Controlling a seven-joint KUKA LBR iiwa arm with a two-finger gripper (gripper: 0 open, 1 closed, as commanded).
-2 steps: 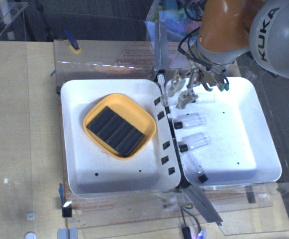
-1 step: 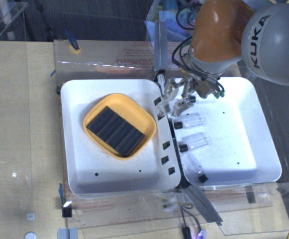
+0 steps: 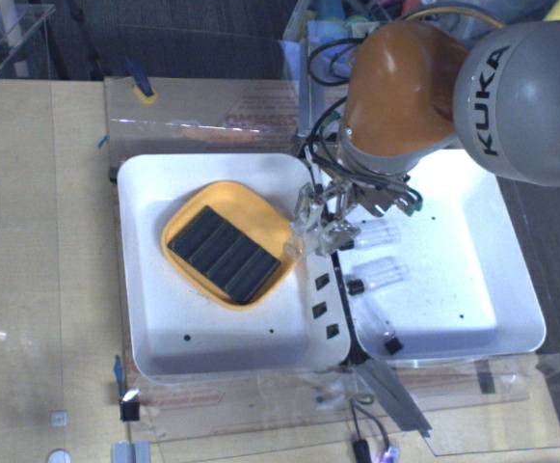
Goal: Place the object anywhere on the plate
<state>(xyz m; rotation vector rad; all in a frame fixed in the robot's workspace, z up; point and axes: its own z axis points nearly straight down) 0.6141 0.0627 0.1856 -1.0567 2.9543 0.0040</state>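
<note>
At the far left of the frame there's bare pale wooden bench [image 3: 39, 258]. Moving right, the left white bin [image 3: 164, 345] holds a yellow plate [image 3: 188, 215] set at a tilt, with a dark ribbed slab [image 3: 224, 251] lying across its middle. At the plate's right edge, right by the wall where the two bins meet, the gripper [image 3: 320, 222] hangs down; it's a clutter of metal and clear parts from here and I cannot tell how it stands or whether it has hold of anything. Above it the arm's orange band [image 3: 395, 85] bulges in the upper middle, with the grey KUKA arm [image 3: 520, 85] running off to the upper right. In the right white bin [image 3: 472, 297], just right of the gripper, two small clear tube-like objects lie on the floor: one [image 3: 371, 234] near the gripper, the other [image 3: 381, 276] a little lower, with a dark cap at its left end. Neither touches the plate
</note>
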